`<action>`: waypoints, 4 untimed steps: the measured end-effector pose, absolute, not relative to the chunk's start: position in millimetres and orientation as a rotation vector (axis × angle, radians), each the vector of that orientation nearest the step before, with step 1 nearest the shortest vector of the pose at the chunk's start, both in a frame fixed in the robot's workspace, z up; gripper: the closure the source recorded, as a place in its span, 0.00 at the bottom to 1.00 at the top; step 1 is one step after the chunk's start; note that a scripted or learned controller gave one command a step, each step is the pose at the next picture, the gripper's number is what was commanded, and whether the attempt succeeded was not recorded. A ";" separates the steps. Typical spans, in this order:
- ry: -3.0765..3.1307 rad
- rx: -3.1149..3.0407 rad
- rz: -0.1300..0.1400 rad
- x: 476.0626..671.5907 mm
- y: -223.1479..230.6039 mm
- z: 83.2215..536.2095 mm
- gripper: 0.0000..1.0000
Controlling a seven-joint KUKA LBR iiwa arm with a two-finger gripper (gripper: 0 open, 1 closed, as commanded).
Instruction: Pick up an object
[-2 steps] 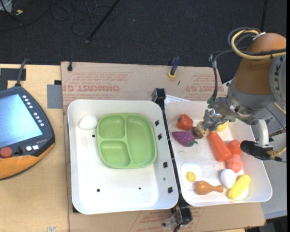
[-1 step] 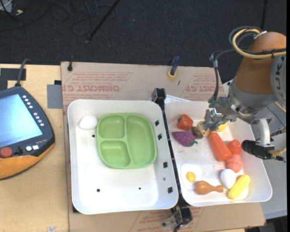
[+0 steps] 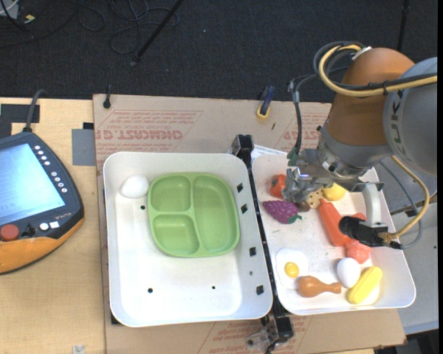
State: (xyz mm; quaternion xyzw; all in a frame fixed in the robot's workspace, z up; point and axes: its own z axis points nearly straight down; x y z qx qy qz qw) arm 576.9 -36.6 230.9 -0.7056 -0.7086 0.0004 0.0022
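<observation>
Pincer (image 3: 304, 190) low in the right bin (image 3: 399, 290), beside the purple grapes (image 3: 280, 210).
I cannot tell its grip state. Grapes look light, bumpy, rigid plastic; I'd pinch across the cluster's widest part.

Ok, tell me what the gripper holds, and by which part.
Cannot be told: the gripper is down among the toys in the right bin, near the grapes.

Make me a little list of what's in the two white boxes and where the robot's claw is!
left bin: green divided plate, white egg
right bin: purple grapes, carrot, fried egg, chicken drumstick, second white egg, yellow banana
claw: low over the right bin's top, beside the grapes
</observation>
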 end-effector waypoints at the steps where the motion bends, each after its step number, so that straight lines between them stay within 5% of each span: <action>1: -2.222 -2.214 0.003 563.8 8.7 237.2 1.00; 3: -2.221 -2.215 0.005 550.4 89.1 230.9 1.00; 4: -2.219 -2.218 0.008 540.5 81.3 219.3 1.00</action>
